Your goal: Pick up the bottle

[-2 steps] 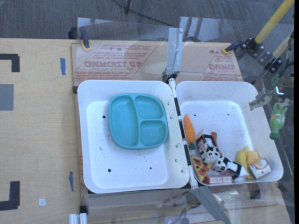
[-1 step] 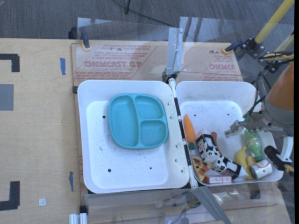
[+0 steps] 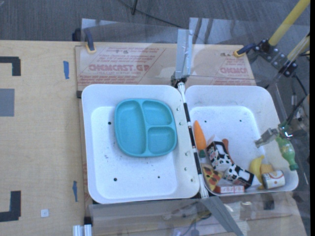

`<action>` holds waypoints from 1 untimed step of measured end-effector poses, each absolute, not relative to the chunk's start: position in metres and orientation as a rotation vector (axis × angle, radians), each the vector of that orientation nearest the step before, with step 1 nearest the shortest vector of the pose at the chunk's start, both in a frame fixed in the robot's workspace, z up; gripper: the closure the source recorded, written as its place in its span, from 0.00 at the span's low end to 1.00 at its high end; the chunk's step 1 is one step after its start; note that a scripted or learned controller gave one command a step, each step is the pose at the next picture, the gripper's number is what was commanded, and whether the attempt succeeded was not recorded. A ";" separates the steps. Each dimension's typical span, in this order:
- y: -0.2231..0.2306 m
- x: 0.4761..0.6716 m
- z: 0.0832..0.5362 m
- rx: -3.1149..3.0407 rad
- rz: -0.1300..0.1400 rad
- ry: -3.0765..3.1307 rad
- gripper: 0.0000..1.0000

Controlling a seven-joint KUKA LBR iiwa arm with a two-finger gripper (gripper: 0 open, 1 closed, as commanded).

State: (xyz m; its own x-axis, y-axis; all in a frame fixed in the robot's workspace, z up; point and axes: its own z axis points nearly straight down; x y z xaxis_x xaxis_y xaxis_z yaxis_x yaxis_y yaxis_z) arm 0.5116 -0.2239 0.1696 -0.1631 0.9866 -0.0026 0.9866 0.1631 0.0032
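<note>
Bottle [image 3: 287, 151], a small green one with a pale cap end, is seen at the right rim of the right-hand bin [image 3: 231, 100], toward that bin's near right corner, lying partly over the rim rather than flat on the bin floor. Its long axis runs roughly from the far side of the bin to the near side, tilted a little toward the right, with the narrower end pointing to the far side. The tool [image 3: 269, 136] is seen just beside the bottle's far end, on the bin-centre side of it, as a grey metal piece slanting in over the rim; whether it is released or clenched cannot be told, and no grasp on the bottle can be confirmed. The bottle therefore lies to the near right of the tool, almost touching it. A grasp across the short axis would be judged the likeliest to succeed, since the body is narrow. Just beside the bottle, at the near right corner, a banana [image 3: 256, 165] and a small can [image 3: 273, 180] are crowded together, and a collision with them is a risk. A teal divided plate [image 3: 145, 127] rests in the left-hand bin [image 3: 98, 132], well apart.
</note>
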 end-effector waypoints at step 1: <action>-0.224 0.507 0.211 2.053 0.001 2.374 0.00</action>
State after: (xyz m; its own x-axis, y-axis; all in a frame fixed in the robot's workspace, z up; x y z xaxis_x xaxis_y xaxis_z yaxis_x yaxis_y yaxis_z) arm 0.5075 -0.2242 0.2107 -0.1439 0.9896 -0.0020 0.9896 0.1439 0.0024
